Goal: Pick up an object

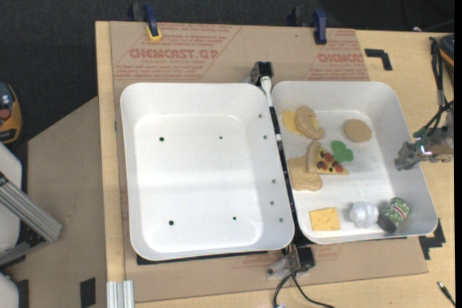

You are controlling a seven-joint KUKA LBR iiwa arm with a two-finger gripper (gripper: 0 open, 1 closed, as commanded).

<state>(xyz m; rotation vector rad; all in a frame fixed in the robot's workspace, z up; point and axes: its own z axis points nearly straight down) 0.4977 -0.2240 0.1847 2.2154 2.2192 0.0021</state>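
Camera view from above takes in a brown bench board (231,54) printed with red lettering, clamped at its far edge by two blue clamps (151,19). On it sit two shallow white bins side by side, and the right bin (375,101) serves as the landmark. Touching its left wall is the left bin (195,169), the larger-looking of the two, its floor marked by four small dark dots. A thin black rod (273,122) runs along the seam where the two bins meet.

Inside the right bin lie the small objects. A tan bread-like piece (306,181) rests near the bin's left wall, about midway along it. Just beyond it, toward the far edge, a beige lumpy piece (309,123) lies on a yellow slice (290,120). A round tan cookie-like disc (356,130) sits near the bin's far centre. A pizza wedge (323,161) with red spots lies at the bin's middle, touching the bread-like piece, with a green leafy piece (341,151) just beside it. Along the bin's near edge sit a yellow cheese square (324,219), a white rounded object (362,213) and a green-and-white can (394,211) in the near right corner.

At the right bin's right rim hovers the gripper (408,158), a small metallic assembly trailing dark cables. How far its fingers stand apart cannot be told, and no object is seen between them.
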